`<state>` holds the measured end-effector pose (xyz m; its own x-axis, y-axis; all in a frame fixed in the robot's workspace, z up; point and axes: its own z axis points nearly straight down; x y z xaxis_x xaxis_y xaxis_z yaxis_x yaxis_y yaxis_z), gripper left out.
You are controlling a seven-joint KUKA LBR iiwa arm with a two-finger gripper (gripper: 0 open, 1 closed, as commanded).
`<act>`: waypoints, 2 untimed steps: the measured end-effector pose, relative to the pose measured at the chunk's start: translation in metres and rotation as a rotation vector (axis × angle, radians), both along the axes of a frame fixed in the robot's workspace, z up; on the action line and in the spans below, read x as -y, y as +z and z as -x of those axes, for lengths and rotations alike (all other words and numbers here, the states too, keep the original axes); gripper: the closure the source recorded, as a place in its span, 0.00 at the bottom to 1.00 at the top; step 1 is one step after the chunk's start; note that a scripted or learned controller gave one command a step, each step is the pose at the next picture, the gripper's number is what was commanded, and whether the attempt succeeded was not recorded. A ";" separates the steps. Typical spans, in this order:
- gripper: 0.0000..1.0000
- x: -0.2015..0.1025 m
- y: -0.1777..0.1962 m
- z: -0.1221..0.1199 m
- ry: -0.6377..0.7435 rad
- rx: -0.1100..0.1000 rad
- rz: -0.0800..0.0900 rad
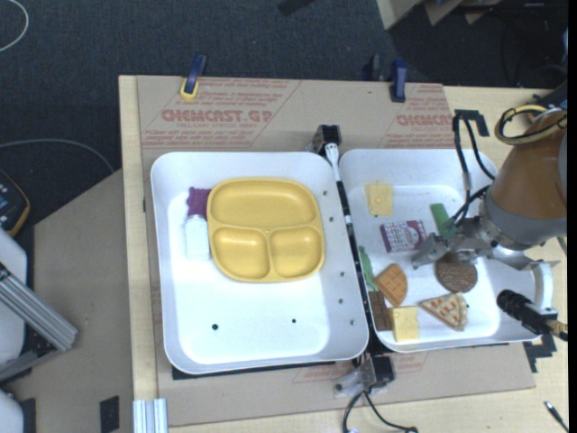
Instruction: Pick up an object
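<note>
The gripper (440, 253) is down inside the right bin (410, 162), near the middle of its right half; whether the claw is released or clenched cannot be told, since the wrist hides the tips; nothing is visibly held.

Candidate objects are crowded beneath and beside it: a brown round cookie (456, 275) just below the gripper; a purple packet (402, 234) just to its left; a green piece (439, 217) toward the far edge; a waffle (392, 283) and a pizza slice (445, 311) toward the near edge; one yellow cheese square (380, 199) by the far-left corner, another yellow square (406, 324) at the near edge; a dark bar (380, 311) and a green stick (365, 266) along the left wall. The left bin (252, 350) carries a yellow divided tray (265, 227), with a white bottle (196, 238) and a purple item (198, 199) against the tray's left side.

Risks, as judged:
- The cookie and packet lie flat; a closure from above may skid over them and come up with nothing;
- Objects sit close together, so the tips may land on two at once, or push one aside without gripping;
- The cookie appears partly under the wrist, so the aim may be off centre; a pinch at the rim would likely slip on lifting;
- Cables (469, 152) trail over the far-right corner of the right bin; a wide withdrawal could snag them.
</note>
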<state>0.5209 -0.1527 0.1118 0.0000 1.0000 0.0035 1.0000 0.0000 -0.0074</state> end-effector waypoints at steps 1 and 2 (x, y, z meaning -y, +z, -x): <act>0.00 0.000 -0.026 -0.001 0.000 0.007 0.003; 1.00 0.002 -0.013 -0.003 -0.003 0.017 0.009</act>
<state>0.5238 -0.1550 0.0988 0.0028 1.0000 -0.0059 1.0000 -0.0028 0.0095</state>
